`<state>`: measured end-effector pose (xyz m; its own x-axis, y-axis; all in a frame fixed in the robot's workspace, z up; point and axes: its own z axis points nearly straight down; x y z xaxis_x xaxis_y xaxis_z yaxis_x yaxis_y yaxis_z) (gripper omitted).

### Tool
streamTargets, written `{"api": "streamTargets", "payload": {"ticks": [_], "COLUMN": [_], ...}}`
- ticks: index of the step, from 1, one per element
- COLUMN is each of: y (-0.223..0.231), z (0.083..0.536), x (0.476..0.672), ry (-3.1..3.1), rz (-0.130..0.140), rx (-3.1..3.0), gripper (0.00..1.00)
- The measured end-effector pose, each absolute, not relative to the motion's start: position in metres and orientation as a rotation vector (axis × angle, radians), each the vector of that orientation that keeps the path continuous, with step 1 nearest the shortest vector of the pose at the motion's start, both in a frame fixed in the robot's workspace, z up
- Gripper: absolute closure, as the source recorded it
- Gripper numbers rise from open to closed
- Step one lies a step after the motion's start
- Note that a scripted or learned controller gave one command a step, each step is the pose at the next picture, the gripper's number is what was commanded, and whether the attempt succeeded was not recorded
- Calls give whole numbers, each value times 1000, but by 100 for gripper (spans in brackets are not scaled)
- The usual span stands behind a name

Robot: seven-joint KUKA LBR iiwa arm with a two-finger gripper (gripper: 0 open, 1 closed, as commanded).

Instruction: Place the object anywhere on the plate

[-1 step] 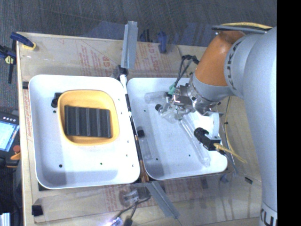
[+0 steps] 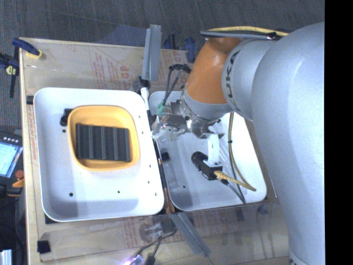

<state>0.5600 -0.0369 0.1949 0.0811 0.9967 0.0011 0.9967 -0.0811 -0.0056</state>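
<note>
Over the right bin (image 2: 182,200), the arm (image 2: 259,87) bends down; finger state can't be told.

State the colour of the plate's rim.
Yellow-orange, around a dark ribbed centre; the plate shows in the camera view.

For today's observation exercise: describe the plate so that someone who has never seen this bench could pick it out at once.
Start at the left white bin, the one away from the arm. The plate lies in its upper half, a rounded yellow rectangle. Its dark, ribbed centre sets it apart from the plain white around it.
</note>
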Motion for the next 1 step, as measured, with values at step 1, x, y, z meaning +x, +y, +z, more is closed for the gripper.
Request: {"api": "streamTargets", "payload": {"ticks": [1], "y": [-37], "z": [195], "x": [560], "ry": [-2126], "rz": [5], "rx": [-2307], "gripper": [0]}}
